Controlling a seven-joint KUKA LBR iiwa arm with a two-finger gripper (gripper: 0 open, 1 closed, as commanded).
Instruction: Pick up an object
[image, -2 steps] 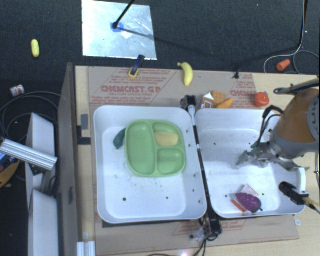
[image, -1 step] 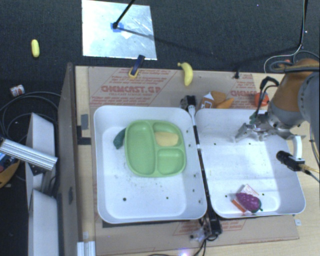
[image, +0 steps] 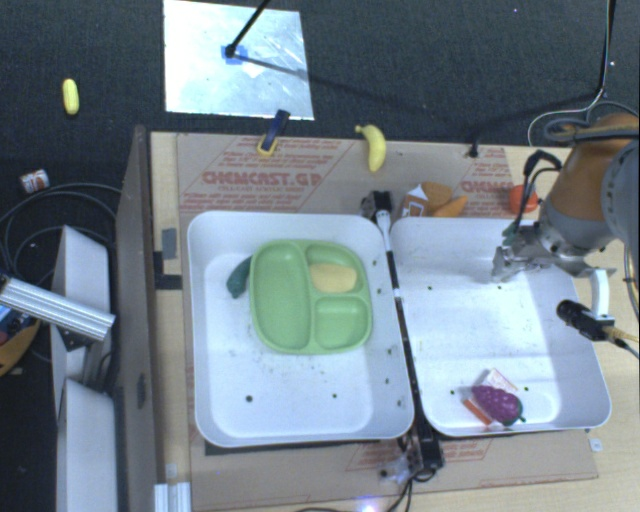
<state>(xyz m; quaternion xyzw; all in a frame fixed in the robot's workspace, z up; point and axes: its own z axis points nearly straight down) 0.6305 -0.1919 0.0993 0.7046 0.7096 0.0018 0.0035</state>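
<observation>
In the right bin (image: 440, 320), a purple toy (image: 497, 403) lies near the front edge, with a small orange piece (image: 473, 409) and a pink-white piece (image: 500, 380) touching it. The left bin (image: 220, 400) holds a green divided plate (image: 290, 300) with a yellow item (image: 333, 277) in its upper right compartment. A dark green object (image: 238, 276) rests against the plate's left rim. My gripper (image: 507, 263) hangs over the far right part of the right bin, well away from the purple toy and holding nothing I can see.
A toy banana (image: 373, 147) lies on the cardboard behind the bins. Orange items (image: 445, 203) sit just behind the right bin. The raised seam (image: 395, 300) between the bins runs down the middle. A black cable part (image: 585, 318) juts over the right bin's right side.
</observation>
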